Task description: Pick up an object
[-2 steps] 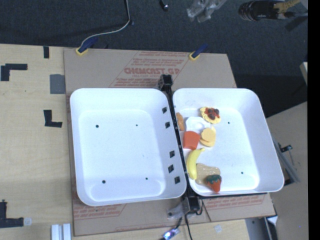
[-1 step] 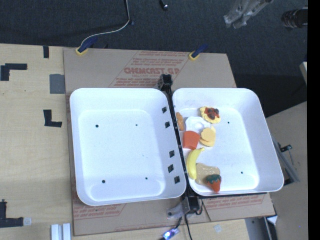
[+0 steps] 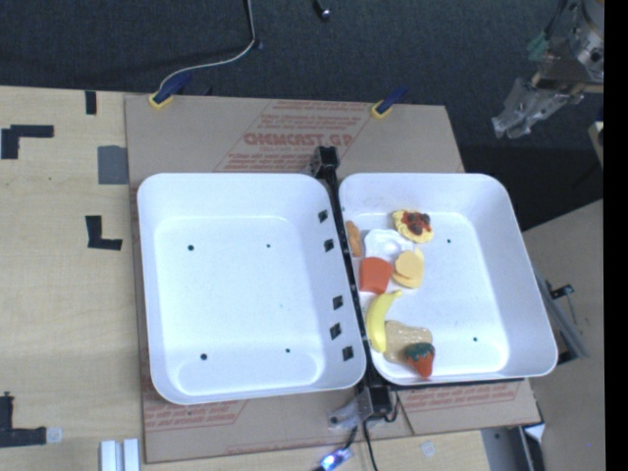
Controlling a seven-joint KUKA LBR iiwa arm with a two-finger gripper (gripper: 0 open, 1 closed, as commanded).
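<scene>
Two shallow white bins are seen side by side on a sheet of brown cardboard (image 3: 294, 140) laid on the desk (image 3: 59, 263). The right bin (image 3: 491, 263) is taken as the landmark. All the objects are gathered along its left half, close to the wall shared with the left bin (image 3: 235, 292).

Near that wall's middle an orange block (image 3: 374, 275) is seen, with a round yellow piece (image 3: 409, 269) touching its right side. Above these, toward the bin's far edge, a yellow piece topped with red and dark (image 3: 414, 225) is placed. A yellow banana (image 3: 379, 320) lies below the orange block, and at the bin's near edge a beige piece (image 3: 404, 337) and a red strawberry-like toy (image 3: 422, 360) are found together.

The claw (image 3: 530, 106) is held high, well apart from the right bin, beyond its far right corner, over the dark floor. Whether it is released or clenched cannot be told; nothing is seen in it.
</scene>
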